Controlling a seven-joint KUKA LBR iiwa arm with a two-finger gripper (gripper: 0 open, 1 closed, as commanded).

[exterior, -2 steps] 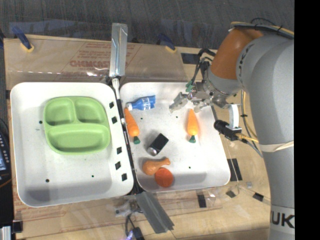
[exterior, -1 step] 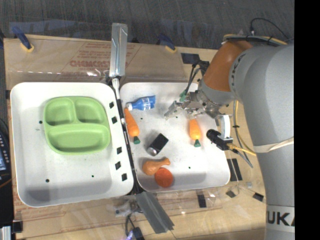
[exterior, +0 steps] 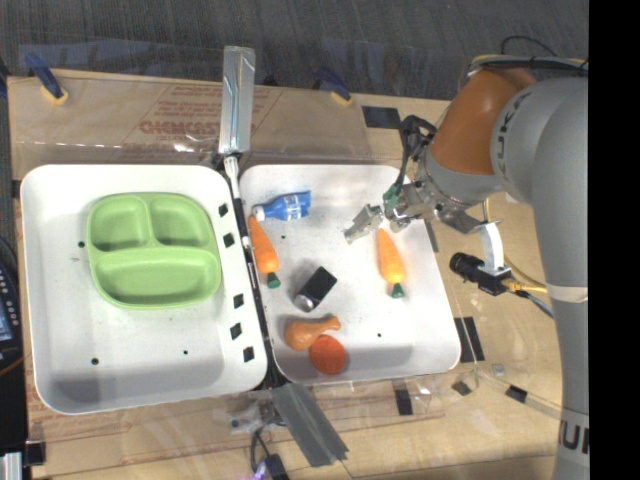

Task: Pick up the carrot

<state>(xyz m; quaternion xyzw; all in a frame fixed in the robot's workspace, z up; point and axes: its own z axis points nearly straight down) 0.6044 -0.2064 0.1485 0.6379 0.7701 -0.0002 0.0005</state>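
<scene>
Two carrots lie in the right bin (exterior: 440,313). One carrot (exterior: 390,260) is in the bin's right half, orange with a green tip pointing toward the front. The other carrot (exterior: 264,249) lies along the left wall. My gripper (exterior: 371,222) hangs just above and to the left of the right carrot's thick end. It is open, with nothing between its fingers. The grey arm with its orange band (exterior: 480,128) reaches in from the right.
A blue bottle (exterior: 286,207) lies at the back left of the right bin. A black block (exterior: 316,286) sits in the middle. A tan drumstick (exterior: 311,329) and a red tomato (exterior: 328,355) are at the front. The left bin (exterior: 50,368) holds a green divided plate (exterior: 153,246).
</scene>
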